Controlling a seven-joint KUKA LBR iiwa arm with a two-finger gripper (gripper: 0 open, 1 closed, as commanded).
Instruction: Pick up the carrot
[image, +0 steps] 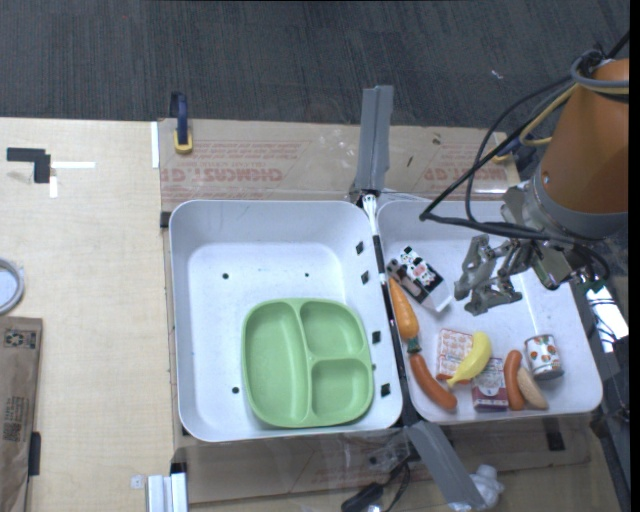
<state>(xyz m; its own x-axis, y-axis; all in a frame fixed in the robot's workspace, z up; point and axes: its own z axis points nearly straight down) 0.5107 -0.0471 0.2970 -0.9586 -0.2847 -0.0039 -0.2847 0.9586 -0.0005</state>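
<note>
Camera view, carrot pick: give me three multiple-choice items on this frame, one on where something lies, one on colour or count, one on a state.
1. Where does the carrot lie?
A. on the green tray
B. in the right bin, by its left wall
C. on the bench outside both bins

2. How many compartments does the green tray in the left bin have?
A. two
B. three
C. five

3. What is the state of the carrot?
A. lying free in the bin
B. lifted above the bin
C. standing upright in a can

Key: 1 B, it lies along the right bin's left wall. 2 B, one long and two smaller sections. 3 A, the gripper hangs to its right, apart from it.
</note>
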